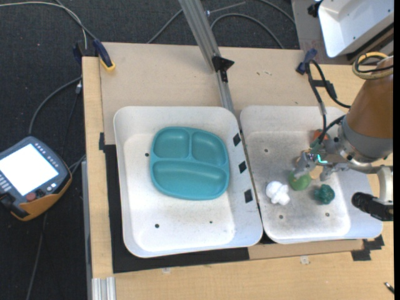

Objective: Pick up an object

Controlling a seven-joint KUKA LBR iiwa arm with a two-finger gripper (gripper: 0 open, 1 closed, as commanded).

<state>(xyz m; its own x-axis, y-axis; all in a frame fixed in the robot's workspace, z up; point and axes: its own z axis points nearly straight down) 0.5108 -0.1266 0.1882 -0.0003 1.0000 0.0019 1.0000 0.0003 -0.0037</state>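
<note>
Tool (310, 166) low over the right bin (275, 224), grip state unclear; light green object (299, 182) just beneath, long axis indiscernible.

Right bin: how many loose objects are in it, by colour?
White: 1
Light green: 1, at the pincer
Dark green: 1
Total: 3, all in the right bin

Single fixed camera above the bench (169, 74), looking down at a slant, both white bins (134, 230) in full view at middle distance, arm (375, 111) entering from frame right
</note>
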